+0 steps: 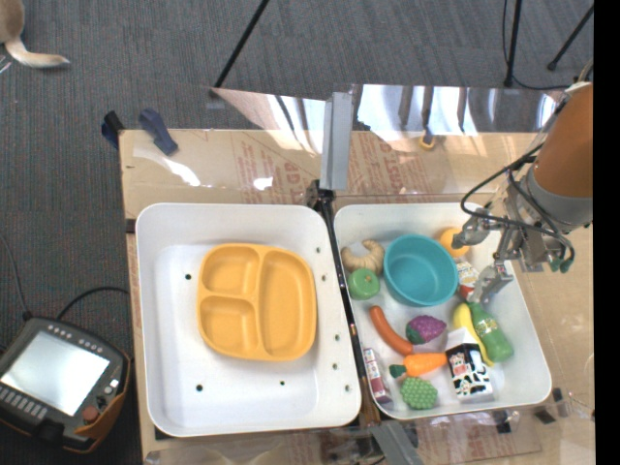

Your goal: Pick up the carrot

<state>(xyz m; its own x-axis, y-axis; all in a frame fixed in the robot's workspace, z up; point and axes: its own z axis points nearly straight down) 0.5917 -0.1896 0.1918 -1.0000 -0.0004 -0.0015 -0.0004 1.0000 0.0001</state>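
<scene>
Lying tapered and smooth, orange carrot (425, 363) in right bin (536, 356) — metal claw (492, 287) above, spread wide, holding nothing.

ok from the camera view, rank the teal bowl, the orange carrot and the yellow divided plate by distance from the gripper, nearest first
From the gripper:
1. Teal bowl, just to its left in the right bin.
2. Orange carrot, lower in that bin.
3. Yellow divided plate, in the left bin.

A yellow divided plate (258, 301) is seen lying in the left bin (160, 395). In the right bin (536, 356), a teal bowl (419, 269) is set beside a green round fruit (364, 283). A purple item (425, 329), a red sausage (390, 330), a green bottle (491, 336) and a cow-patterned carton (470, 371) are found nearby.
</scene>
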